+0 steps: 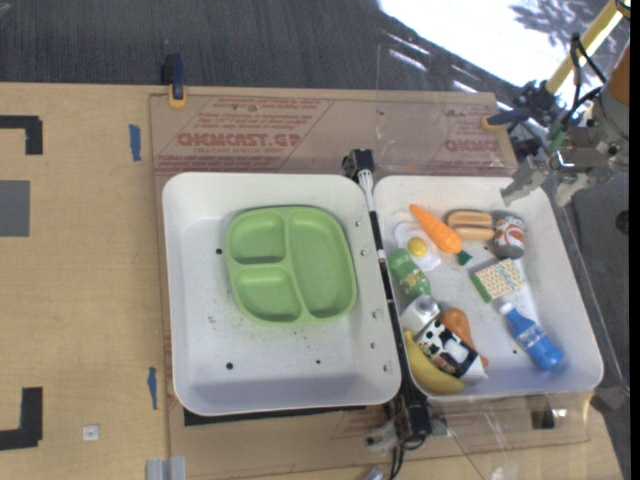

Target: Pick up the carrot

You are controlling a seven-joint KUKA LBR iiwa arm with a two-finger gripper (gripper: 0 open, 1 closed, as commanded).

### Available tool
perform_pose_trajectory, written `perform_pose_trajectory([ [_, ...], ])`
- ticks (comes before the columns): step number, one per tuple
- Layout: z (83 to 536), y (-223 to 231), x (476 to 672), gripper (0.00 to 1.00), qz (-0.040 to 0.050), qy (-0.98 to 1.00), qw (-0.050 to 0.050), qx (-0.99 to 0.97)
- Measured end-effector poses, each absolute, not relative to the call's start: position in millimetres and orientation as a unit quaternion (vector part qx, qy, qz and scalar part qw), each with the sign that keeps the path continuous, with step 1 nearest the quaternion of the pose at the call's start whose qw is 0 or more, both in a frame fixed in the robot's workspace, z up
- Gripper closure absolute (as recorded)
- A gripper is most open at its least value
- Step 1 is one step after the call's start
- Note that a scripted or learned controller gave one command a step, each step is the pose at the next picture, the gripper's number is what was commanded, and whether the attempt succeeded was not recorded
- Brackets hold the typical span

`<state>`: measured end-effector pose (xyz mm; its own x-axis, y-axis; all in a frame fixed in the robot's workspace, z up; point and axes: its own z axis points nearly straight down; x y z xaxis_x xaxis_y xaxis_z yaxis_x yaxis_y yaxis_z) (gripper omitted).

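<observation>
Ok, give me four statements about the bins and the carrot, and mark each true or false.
1. The carrot lies in the right bin. True.
2. The green plate sits in the right bin. False: it sits in the left bin.
3. The carrot lies on the green plate. False: it lies on the right bin's floor, beside the hot dog.
4. The blue bottle lies in the right bin. True.

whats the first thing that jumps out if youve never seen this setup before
The bright green divided plate lying alone in the left bin draws the eye first. Next comes the crowd of toy food in the right bin, with the orange carrot near its far edge and a blue bottle toward the near right. The claw sits over that bin's far right corner.
</observation>
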<state>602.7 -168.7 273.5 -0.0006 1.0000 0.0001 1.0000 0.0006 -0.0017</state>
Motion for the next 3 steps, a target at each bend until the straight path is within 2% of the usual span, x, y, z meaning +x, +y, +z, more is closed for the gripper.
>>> perform_pose_trajectory([
  [1,165.3,-113.6,625.4,0.00,0.0023,-0.731,0.006,-0.682],
  [2,98.2,-120.4,625.1,0.00,-0.0022,-0.696,-0.003,-0.718],
  [3,105.7,-120.0,623.8,1.00,-0.0005,-0.696,-0.002,-0.718],
])
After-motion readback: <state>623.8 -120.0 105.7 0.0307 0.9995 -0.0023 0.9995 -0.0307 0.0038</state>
